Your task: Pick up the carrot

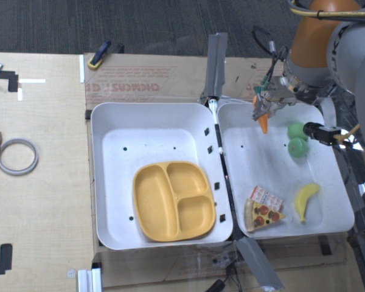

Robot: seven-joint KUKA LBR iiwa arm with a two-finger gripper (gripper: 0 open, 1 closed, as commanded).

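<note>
the gripper (263,107) hangs over the right bin (243,163), far left corner, clenched on the carrot (263,123), which dangles tip-down. it looks light, stiff and slick; a mid-body hold seems safer.

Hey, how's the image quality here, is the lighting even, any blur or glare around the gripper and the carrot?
Camera view: soft, even light, faint shadows inside the right bin; no strong glare on the white plastic. The gripper and carrot look small and slightly soft, so finger detail is hard to read. The yellow plate is sharp.
</note>
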